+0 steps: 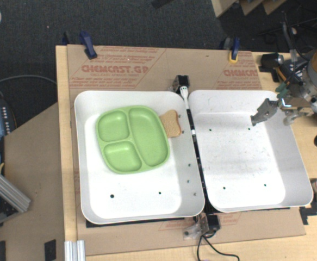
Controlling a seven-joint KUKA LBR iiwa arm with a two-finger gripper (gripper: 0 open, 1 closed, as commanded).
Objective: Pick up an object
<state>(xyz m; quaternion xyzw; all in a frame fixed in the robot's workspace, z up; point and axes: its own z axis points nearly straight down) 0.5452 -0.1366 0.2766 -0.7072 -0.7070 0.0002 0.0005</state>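
Observation:
A green divided plate (132,139) lies in the left bin (142,200). A small tan block, like a sponge or a slice of bread, (172,123) rests against the plate's upper right rim. My gripper (277,113) hangs over the upper right corner of the right bin (245,184), far from both objects. Its fingers (263,112) stand apart, open, with nothing between them.
The two white bins sit side by side on a cardboard-covered bench, with a black divider strip (193,145) between them. Blue and yellow clamps (87,45) hold the far edge. Cables and hardware crowd the right edge by the arm.

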